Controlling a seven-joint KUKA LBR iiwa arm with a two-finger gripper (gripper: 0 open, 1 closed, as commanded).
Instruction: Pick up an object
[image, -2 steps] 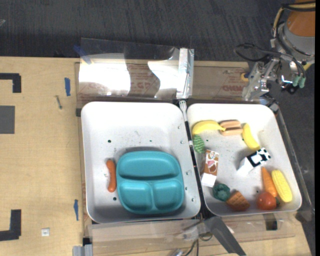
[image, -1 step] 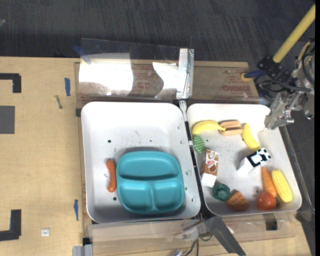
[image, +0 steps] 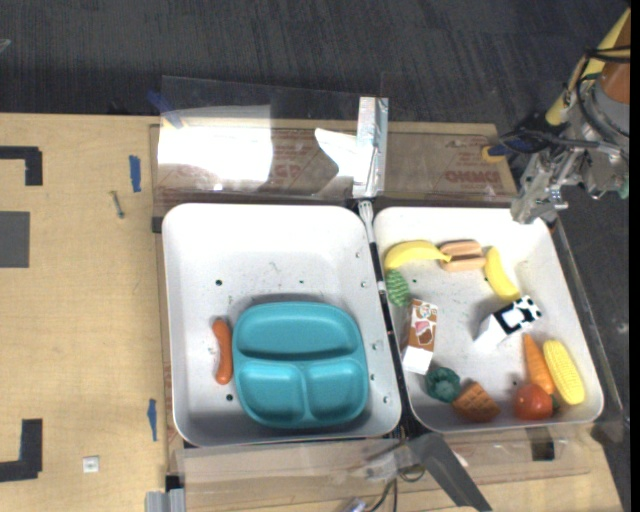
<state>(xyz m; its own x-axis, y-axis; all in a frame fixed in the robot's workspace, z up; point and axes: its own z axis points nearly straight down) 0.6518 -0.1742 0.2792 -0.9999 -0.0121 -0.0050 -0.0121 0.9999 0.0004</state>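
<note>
My gripper (image: 540, 203) hangs over the far right corner of the right bin (image: 458, 300), open, with nothing between its fingers. Below it in that bin lie a yellow banana (image: 413, 253), a hot dog in a bun (image: 461, 255) and a second banana (image: 500, 272). Further forward are a green leafy piece (image: 398, 288), a small carton (image: 422, 326), a black-and-white block (image: 517, 315), a carrot (image: 537, 362), a corn cob (image: 563, 371), a tomato (image: 533, 402), a broccoli (image: 441, 382) and a brown pastry (image: 476, 401).
The left bin (image: 270, 250) holds a teal divided plate (image: 300, 362) and an orange sausage (image: 222, 350) beside it on the left. A clear plastic sheet and a taped upright strip (image: 370, 145) stand behind the bins. Brown bench surface (image: 70, 300) lies to the left.
</note>
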